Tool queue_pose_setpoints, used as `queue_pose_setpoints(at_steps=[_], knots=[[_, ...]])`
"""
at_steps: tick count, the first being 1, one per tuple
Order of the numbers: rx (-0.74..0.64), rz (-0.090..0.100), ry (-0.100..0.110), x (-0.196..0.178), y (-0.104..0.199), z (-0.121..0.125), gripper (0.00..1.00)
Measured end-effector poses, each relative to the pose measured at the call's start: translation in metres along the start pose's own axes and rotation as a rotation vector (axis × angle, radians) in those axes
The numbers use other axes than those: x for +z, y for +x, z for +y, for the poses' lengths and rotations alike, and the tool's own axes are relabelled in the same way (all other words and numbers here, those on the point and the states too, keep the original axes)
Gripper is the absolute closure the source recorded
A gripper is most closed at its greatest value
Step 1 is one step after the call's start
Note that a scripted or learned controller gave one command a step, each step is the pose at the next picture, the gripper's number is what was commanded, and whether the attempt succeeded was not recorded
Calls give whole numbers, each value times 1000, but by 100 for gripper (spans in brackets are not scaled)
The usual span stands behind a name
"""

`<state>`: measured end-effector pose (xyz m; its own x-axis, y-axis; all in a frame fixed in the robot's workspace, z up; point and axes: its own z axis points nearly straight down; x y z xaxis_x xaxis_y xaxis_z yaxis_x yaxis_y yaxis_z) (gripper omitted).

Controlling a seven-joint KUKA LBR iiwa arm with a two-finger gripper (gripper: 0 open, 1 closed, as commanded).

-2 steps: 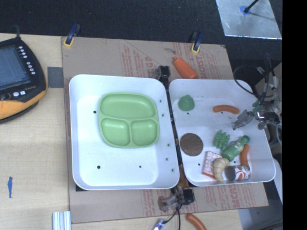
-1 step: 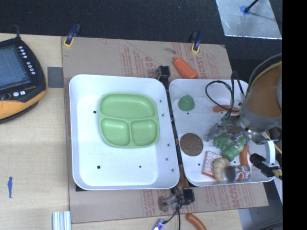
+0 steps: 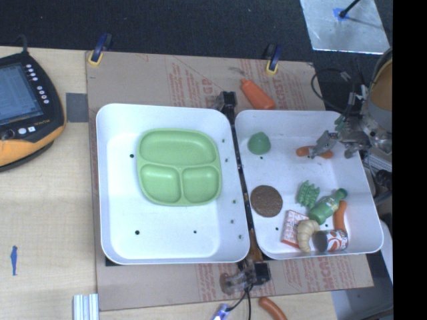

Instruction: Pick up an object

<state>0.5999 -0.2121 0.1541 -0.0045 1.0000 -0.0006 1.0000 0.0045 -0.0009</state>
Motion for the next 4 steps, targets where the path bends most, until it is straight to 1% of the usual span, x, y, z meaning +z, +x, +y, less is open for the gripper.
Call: queue_pose_setpoints(at_steps=[1,2,3,4], knots=[[-1,1,4,63,25,-45,0],[1,1,2,28,0,-107,0],[-3,0,2,63,63,-47,0],[2,2,3,49,20,-74,0]])
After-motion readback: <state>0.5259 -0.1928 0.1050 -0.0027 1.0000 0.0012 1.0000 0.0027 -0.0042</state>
